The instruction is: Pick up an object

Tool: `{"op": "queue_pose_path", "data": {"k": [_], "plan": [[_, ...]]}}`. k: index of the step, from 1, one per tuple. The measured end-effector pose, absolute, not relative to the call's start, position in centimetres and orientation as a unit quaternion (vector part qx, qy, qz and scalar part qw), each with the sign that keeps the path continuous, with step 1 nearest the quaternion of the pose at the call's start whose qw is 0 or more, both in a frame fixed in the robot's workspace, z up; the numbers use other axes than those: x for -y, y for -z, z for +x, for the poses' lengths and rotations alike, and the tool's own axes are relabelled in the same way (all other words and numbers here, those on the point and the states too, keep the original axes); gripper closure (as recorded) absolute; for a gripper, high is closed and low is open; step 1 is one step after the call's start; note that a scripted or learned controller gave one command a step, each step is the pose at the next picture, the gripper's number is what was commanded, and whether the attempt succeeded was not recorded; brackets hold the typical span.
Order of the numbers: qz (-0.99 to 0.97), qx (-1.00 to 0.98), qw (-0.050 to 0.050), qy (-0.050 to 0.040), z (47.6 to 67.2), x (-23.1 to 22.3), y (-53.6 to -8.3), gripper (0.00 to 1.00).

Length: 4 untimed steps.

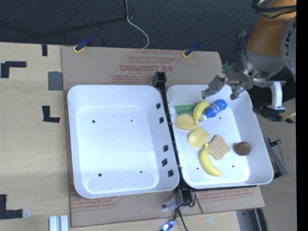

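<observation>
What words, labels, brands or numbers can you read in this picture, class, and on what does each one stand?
"CHEMCAST GP": red print on the brown board behind the two white bins; the smaller red print around it is too blurred to read.
Red print on the board's front edge: too small to read.
Blue bottle: no label that can be read.

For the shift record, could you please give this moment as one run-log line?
gripper: open, holding nothing, above right bin's far edge | nearest: blue bottle | left bin: no arm over it
</observation>
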<state>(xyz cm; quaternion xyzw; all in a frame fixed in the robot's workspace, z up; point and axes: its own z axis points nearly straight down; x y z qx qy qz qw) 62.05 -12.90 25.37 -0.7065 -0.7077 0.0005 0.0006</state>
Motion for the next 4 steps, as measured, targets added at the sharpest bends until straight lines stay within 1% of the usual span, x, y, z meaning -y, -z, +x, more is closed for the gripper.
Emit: {"op": "queue_pose_path", "data": {"k": [1, 2, 3, 4], "plan": [[-0.707, 0.707, 0.005, -0.0035, 57.7, 11.3, -17.2, 0.0], [-0.708, 0.706, -0.001, -0.0012, 51.5, 13.3, -8.2, 0.0], [-0.707, 0.707, -0.003, 0.0006, 51.9, 13.2, -9.7, 1.0], [-0.705, 0.709, -0.002, 0.0014, 60.2, 11.8, -9.3, 1.0]]}}
